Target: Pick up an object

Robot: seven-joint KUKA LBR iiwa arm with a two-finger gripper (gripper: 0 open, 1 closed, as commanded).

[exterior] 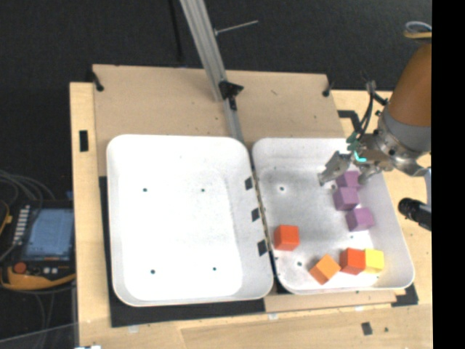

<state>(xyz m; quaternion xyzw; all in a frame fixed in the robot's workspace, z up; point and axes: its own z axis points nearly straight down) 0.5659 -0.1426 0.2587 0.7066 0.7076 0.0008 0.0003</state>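
Nearest my camera, along the front wall of the right bin [404, 278], I have a row of blocks: an orange block [326, 268] turned at an angle, a red-orange block [353, 260] and a yellow block [374, 259] touching it. From the gripper [347, 167] outward: it hangs over the far right part of that bin, its fingers [332, 170] spread apart with nothing between them, as far as this slanted view lets me judge, since the tips blur into the pale floor. Just under and beside it lies a cluster of purple blocks [347, 189], with another purple block [360, 217] a little nearer me; I take one of these as the likely target. A lone orange cube [287, 237] sits by the inner wall, well apart from the rest. The left bin [116, 217] lies beside it across the shared edge. My worry is the crowding: the purple pieces touch each other, so a finger could land on top of one instead of beside it, push the group toward the bin wall, or catch a corner and let it slip on lifting. The blocks look hard, smooth and sharp-edged, likely painted wood or plastic; the bins are shallow, glossy white with rounded corners, a slick floor on which blocks will slide easily.
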